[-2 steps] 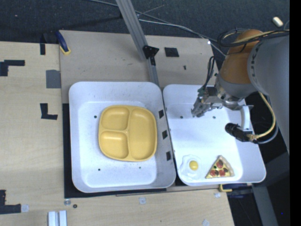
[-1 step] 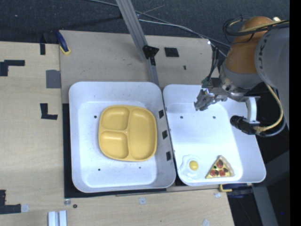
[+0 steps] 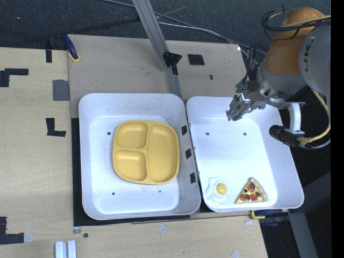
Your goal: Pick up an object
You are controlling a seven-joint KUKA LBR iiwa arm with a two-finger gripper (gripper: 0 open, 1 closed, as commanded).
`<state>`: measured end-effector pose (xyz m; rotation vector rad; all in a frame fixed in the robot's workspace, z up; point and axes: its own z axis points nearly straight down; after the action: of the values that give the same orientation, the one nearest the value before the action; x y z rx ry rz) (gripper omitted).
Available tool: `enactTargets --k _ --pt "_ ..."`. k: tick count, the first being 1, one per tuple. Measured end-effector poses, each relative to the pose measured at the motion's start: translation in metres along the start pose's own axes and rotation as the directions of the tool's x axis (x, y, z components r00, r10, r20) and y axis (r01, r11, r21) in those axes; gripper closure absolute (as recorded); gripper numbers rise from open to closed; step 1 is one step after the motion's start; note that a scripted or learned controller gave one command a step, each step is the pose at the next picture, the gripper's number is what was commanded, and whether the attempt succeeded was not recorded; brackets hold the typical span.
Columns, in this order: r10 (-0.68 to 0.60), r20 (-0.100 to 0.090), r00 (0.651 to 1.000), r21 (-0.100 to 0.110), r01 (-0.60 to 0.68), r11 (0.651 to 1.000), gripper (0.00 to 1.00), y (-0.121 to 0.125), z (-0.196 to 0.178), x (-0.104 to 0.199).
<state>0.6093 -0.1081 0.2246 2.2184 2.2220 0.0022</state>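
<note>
While the arm [image 3: 301, 47] is reaching in from three o'clock, the jaws are being held over the right bin [image 3: 279, 160] toward its twelve o'clock edge; how far they are parted cannot be told. A fried egg [image 3: 219, 188] and a pizza slice [image 3: 251, 192] are lying at that bin's six o'clock edge. A yellow divided plate [image 3: 145, 151] is resting in the left bin [image 3: 97, 144].
</note>
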Motion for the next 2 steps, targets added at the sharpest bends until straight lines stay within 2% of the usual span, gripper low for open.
enactTargets --k 2 --pt "-0.004 -0.001 1.0 0.006 0.004 1.0 1.0 -0.033 0.01 0.111"
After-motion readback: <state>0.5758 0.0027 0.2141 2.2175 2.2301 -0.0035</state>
